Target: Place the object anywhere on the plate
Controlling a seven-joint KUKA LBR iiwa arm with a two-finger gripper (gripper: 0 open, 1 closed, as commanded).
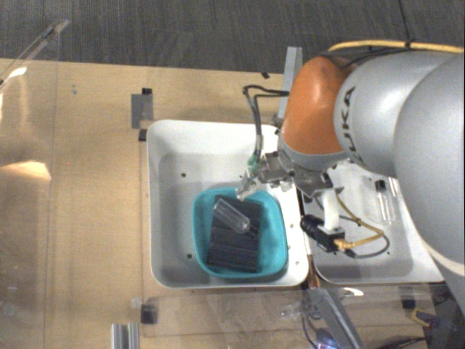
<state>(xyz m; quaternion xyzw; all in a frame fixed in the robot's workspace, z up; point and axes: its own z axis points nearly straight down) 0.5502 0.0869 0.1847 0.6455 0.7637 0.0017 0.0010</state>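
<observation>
Clear plastic cup (232,215) lies on ridged black block (234,241) (claw (251,180) state unclear).

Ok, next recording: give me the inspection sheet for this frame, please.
Surface: wooden bench bearing two white bins, left bin and right bin.
Job's things: teal plate in the left bin; a dark ribbed block and a clear tube-like object lie on it.
Clutter: small clear item in the right bin.
Grippers: tool at the plate's far rim; finger state unclear.
Cables: black cable along the arm; yellow cable over the right bin.
Surroundings: grey carpet.
</observation>
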